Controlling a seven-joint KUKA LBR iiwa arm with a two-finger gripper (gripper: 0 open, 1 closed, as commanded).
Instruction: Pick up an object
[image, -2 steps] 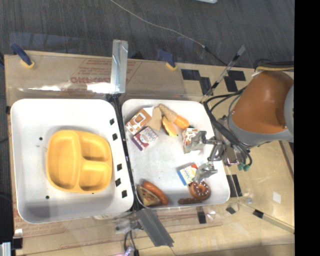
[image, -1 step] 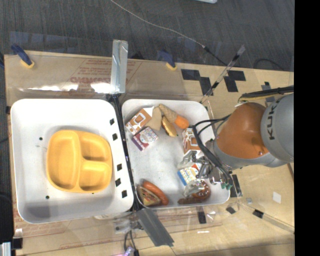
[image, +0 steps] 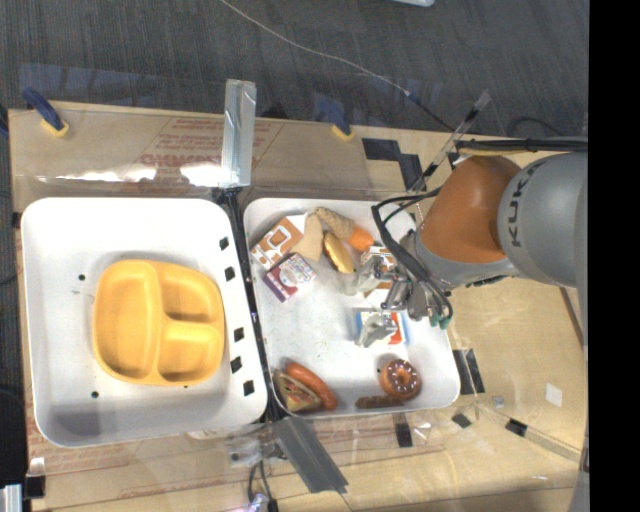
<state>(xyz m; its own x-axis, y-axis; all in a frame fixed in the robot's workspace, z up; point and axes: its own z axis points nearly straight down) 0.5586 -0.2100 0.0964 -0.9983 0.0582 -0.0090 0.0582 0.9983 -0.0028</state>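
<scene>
The right bin (image: 440, 350) holds several small items. Among them are an orange-and-white box (image: 278, 240), a purple-and-white packet (image: 291, 272), a tan bread piece (image: 336, 248), a hot dog (image: 304, 387) and a chocolate donut (image: 400, 377). My gripper (image: 379, 322) hangs low over the right half of this bin. It is directly above a small blue-and-red packet (image: 367, 320) and partly hides it. The grey arm with its orange band (image: 462, 212) comes in from the right above the bin's edge.
The left bin (image: 50, 300) holds a yellow divided tray (image: 158, 322). A dark divider with black tape (image: 244, 300) runs between the bins. Cables (image: 400, 215) loop near the wrist. White floor shows in the right bin's middle, around (image: 325, 335).
</scene>
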